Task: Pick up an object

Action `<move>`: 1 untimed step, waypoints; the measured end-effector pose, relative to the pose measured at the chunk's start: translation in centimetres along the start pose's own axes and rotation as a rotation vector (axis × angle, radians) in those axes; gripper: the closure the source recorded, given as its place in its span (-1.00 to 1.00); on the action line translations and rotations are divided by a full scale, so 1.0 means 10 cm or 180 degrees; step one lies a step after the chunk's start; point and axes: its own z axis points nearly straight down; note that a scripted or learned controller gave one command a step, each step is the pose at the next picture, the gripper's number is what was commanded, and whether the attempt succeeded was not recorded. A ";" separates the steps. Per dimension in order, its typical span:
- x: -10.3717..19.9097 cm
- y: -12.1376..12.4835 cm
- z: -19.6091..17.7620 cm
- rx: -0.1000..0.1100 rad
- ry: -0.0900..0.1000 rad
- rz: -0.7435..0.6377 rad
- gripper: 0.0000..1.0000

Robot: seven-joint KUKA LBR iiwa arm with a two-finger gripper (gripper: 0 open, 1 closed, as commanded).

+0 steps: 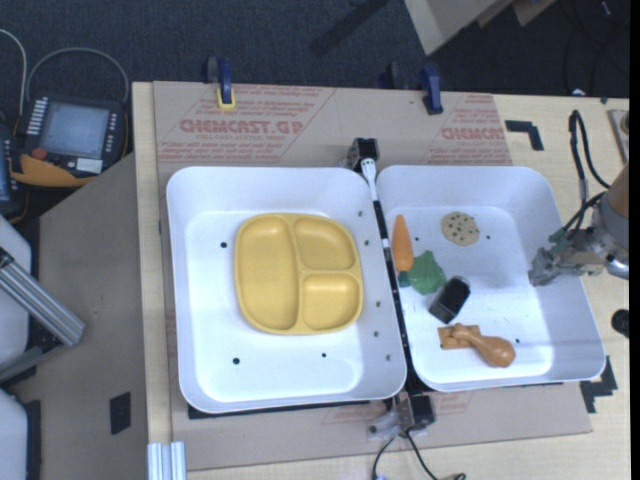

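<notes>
Nothing is being carried: gripper (pixel 556 260) is being held at the right bin's (pixel 520 193) right wall, grip state can't be told. Candidates carrot (pixel 401 243), cookie (pixel 460 228), drumstick (pixel 478 343) are left loose for picking.

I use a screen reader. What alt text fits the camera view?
The hand hangs at the right bin's right edge, apart from a carrot, cookie, green toy, black block and drumstick. The left bin holds a yellow divided plate.
</notes>
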 end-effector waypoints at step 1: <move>-0.02 0.02 -0.64 -0.0011 -0.0003 -0.0009 1.00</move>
